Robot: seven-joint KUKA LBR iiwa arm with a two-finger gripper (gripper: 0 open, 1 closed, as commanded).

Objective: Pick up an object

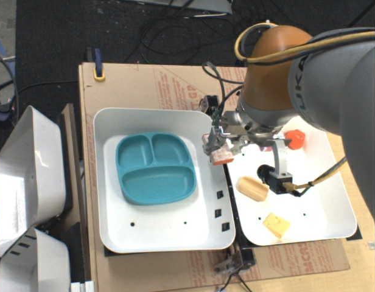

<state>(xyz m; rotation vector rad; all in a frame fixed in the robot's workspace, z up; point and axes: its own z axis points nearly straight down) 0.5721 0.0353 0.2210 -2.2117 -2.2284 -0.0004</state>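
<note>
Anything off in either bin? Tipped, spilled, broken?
Nothing stands out. The teal divided plate lies flat in the left bin; the tan roll, yellow wedge and orange piece sit apart in the right bin, nothing spilled.

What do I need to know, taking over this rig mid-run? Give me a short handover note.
Gripper: low over the wall between the two bins. I cannot tell whether it is open or shut, or whether it holds anything.
Things: a tan roll, a yellow wedge and an orange-red piece lie in the right bin. A teal divided plate lies in the left bin.
Done: no pick can be confirmed.
Left: grasp one object and lift it clear.
</note>
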